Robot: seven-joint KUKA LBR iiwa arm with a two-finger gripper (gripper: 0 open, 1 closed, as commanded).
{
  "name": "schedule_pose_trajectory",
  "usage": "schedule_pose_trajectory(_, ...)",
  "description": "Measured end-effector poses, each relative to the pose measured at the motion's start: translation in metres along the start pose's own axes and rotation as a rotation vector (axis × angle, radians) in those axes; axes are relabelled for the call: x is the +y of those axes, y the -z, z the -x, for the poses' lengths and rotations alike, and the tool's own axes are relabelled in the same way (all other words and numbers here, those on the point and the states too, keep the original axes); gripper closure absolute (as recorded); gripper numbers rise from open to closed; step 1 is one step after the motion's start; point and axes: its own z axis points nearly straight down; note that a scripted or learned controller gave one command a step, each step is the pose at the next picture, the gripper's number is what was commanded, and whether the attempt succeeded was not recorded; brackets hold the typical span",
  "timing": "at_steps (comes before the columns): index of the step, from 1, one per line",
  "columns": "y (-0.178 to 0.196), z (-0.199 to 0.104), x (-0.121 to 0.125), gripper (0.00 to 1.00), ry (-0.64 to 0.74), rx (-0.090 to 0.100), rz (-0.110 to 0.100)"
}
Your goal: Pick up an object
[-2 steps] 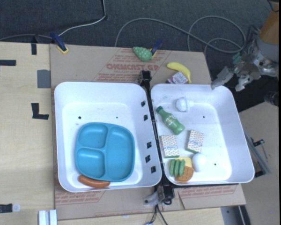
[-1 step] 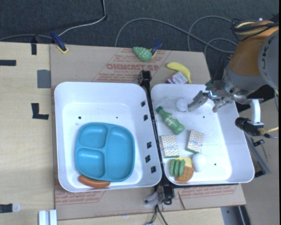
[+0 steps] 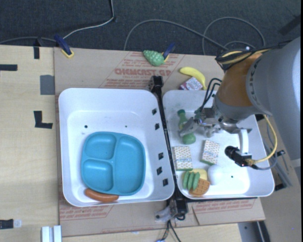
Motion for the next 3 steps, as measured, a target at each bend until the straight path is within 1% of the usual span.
schedule_pose_trajectory(1, -0.009, -0.015, -0.008, 0.0, 0.0, -0.003, 0.005)
schedule_pose_trajectory(2, 0.0, -0.015, -0.007, 1.0, 0.0, -0.004, 0.006)
schedule_pose_trajectory(3, 0.088, -0.073, -0.053, 1.0, 0.001, 0.001, -0.001)
